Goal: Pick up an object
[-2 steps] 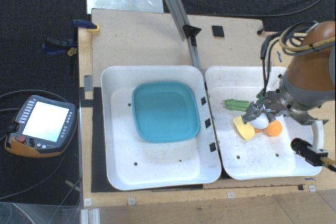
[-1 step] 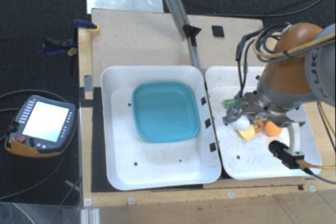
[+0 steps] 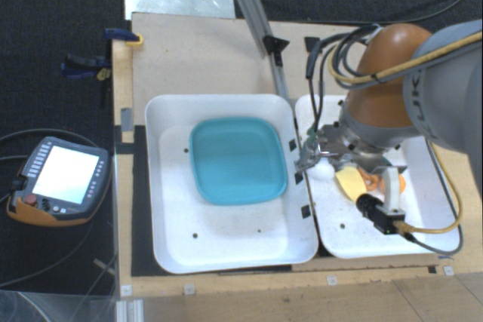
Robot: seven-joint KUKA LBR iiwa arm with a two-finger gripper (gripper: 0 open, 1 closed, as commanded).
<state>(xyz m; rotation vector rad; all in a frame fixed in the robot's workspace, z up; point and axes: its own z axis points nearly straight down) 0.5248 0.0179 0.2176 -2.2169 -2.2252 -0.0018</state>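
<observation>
Clearly the pick is not yet finished: the arm (image 3: pixel 423 79) reaches low into the right bin (image 3: pixel 430 237), its wrist covering most of what lies there. Just below the wrist a pale yellow object (image 3: pixel 349 182) rests on the bin floor beside an orange one (image 3: pixel 371 180), apparently touching it, though the arm's bulk hides their far edges. Whether the jaws are spread or closed I cannot tell, so no grasp can be claimed. The left bin (image 3: pixel 170 237) holds a teal square plate (image 3: pixel 238 160), well apart from the arm. Closing on one object and lifting it off the bin floor look like the steps left to do.
</observation>
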